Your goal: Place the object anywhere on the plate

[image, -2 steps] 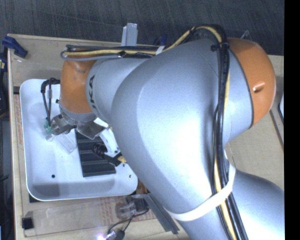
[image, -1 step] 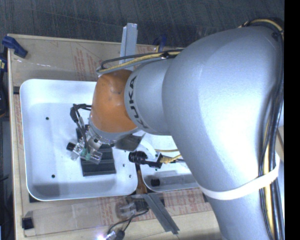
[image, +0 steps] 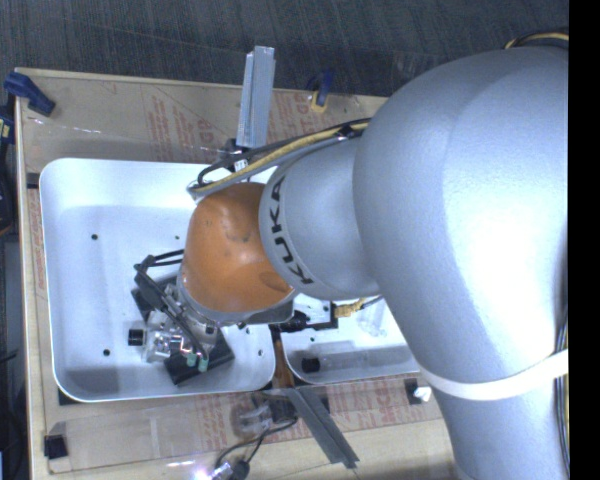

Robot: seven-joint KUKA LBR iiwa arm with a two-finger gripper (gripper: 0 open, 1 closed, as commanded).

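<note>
My gripper [image: 180, 348] hangs low over the front part of the left white bin [image: 80, 228], under the orange wrist band [image: 230, 253]. Its dark body and cabling lie close to the bin floor near the front wall. A small black part with a green spot [image: 198, 363] sits at the gripper's tip; I cannot tell whether it belongs to the gripper or is a separate thing. The big grey arm [image: 450, 218] covers most of the right bin.
A strip of the right bin [image: 345, 368] shows beneath the arm. An upright metal post [image: 257, 93] stands behind the left bin. Blue clamps [image: 28, 90] grip the bench's back edge. A yellow cable [image: 290, 146] runs along the arm.
</note>
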